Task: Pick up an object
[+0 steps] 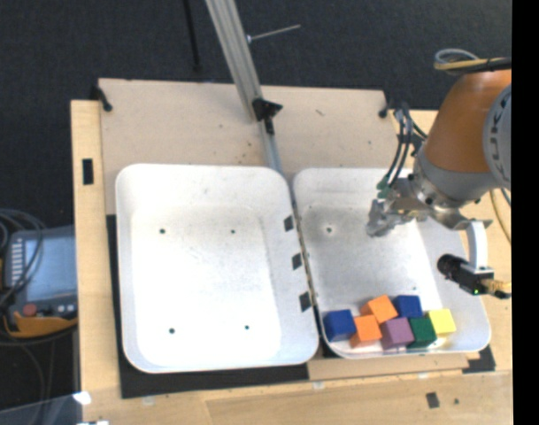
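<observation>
Seven blocks (391,320) crowd the right bin (340,211); jaws' state unclear.

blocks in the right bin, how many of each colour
blue blocks: 2
orange blocks: 2
purple block: 1
green block: 1
yellow block: 1
total: 7, all bunched at the near edge of the right bin
</observation>
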Controlling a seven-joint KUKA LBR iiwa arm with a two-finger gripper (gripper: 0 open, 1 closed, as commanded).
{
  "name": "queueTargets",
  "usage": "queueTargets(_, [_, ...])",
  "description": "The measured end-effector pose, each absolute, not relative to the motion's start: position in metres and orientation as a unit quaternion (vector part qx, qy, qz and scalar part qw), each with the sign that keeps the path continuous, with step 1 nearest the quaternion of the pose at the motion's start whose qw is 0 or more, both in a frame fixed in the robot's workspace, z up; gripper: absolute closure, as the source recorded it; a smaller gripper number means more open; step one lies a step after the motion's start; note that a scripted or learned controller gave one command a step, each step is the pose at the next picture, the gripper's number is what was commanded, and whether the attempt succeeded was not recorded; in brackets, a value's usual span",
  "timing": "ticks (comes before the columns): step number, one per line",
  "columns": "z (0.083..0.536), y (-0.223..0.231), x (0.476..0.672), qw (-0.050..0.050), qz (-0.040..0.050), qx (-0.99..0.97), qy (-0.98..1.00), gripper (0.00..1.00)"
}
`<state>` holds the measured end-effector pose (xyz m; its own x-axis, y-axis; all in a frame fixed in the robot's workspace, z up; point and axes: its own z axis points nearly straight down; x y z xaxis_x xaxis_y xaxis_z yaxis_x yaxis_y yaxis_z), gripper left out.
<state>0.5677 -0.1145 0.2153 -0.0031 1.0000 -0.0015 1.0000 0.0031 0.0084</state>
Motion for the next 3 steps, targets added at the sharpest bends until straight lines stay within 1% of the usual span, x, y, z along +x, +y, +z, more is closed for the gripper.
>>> queueTargets(1, [0.263, -0.112, 0.577, 0.003, 0.0023, 0.705, 0.709, 1.0])
queueTargets(2, [0.25, -0.056, 0.574, 0.0, 0.0, 0.705, 0.709, 1.0])
queueTargets(3, [0.246, -0.007, 0.578, -0.001, -0.0003, 0.705, 0.709, 1.0])
